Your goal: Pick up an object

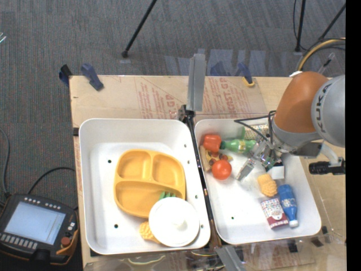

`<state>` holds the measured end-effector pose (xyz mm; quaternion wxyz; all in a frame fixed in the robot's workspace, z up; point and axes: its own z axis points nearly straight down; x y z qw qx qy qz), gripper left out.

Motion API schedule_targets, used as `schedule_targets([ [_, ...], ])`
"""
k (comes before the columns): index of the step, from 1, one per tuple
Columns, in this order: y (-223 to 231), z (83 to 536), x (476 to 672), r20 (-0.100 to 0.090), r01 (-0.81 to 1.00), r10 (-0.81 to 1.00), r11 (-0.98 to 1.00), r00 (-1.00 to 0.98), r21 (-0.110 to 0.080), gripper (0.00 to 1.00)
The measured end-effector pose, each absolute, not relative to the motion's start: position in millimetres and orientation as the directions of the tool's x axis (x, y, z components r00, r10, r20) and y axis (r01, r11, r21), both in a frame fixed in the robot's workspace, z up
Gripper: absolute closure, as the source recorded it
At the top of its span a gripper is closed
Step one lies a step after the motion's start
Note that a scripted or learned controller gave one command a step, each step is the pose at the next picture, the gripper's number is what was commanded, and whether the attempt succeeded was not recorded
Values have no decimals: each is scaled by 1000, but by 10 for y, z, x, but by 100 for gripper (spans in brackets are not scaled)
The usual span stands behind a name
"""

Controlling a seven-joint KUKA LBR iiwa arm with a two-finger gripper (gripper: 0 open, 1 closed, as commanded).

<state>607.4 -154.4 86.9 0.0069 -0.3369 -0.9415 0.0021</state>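
Grey KUKA arm with an orange band reaches in from the right over the right-hand shallow white bin point(248, 230). Two-finger gripper point(252, 165) hangs low over the bin floor near its middle, metal fingers point(246, 170) angled down and to the left. Jaws stand slightly apart with nothing between them; bare white floor shows at the tips.

Objects placed relative to the jaws:
- Round red tomato-like ball point(221, 169), just left of the fingertips, near but apart.
- Green plastic bottle lying on its side point(237, 145), just above the jaws, neck pointing left.
- Red-orange pepper-shaped toy point(212, 142), up and left, beyond the bottle's tip.
- Small brownish item point(206, 160) against the bin's left wall, left of the red ball; too small to identify.
- Yellow corn-like bumpy piece point(267, 184), just down and right of the jaws.
- Blue plastic bottle with white label point(287, 204), further down and right, lying beside the small red-and-white box point(273, 213).

Left-hand white bin point(96, 151), well to the left of the jaws: yellow divided plastic tray point(141, 176), a round white lid or bowl point(174, 222) overlapping its lower right corner, a bit of green point(166, 195) at the lid's upper edge, a small yellow bumpy piece point(145, 230) at the lid's lower left.
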Motion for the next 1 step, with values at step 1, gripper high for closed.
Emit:
schedule_targets([
  [1,-1491,835,6258,12,667,667,745,-745,-9,0],
])
